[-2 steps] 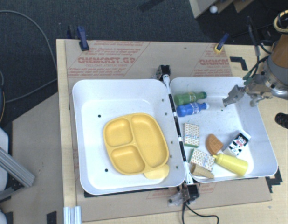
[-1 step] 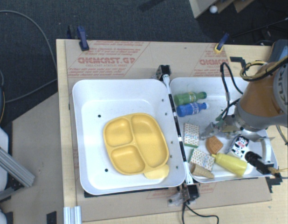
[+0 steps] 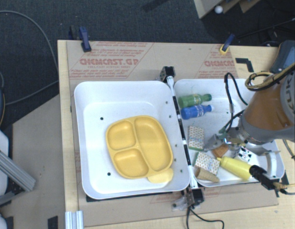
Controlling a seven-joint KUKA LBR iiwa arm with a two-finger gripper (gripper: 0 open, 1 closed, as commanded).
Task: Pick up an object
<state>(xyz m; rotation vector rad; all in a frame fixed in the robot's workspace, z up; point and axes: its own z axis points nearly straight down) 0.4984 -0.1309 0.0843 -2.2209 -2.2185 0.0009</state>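
The arm is reaching in from the right and hanging low over the right bin (image 3: 219, 86), with the pincer (image 3: 217, 142) sitting down among the clutter near the bin's middle. No object is showing between its fingers, and whether they are spread or pressed together I cannot tell, since the metal tip is blurring into the things around it. So the pick is looking not yet done: nothing is being carried, and everything appears to be lying on the bin floor. The closest candidates are a small brown piece (image 3: 221, 151) just beside the tip, a patterned packet (image 3: 195, 137) to its left, and a second patterned packet (image 3: 207, 163) lying nearer the front edge. A yellow bottle (image 3: 236, 168) is lying on its side towards the front of the same bin, just below the arm's wrist. Further back, a green bottle (image 3: 194, 100) and a blue bottle (image 3: 195, 111) are lying side by side, well apart from the tip. The left bin (image 3: 90, 99) is carrying a yellow divided tray (image 3: 139, 145) with a pale yellow piece (image 3: 160, 176) touching its front rim. By my judgement the approach is complete or nearly so, while closing on something and lifting it clear are remaining.
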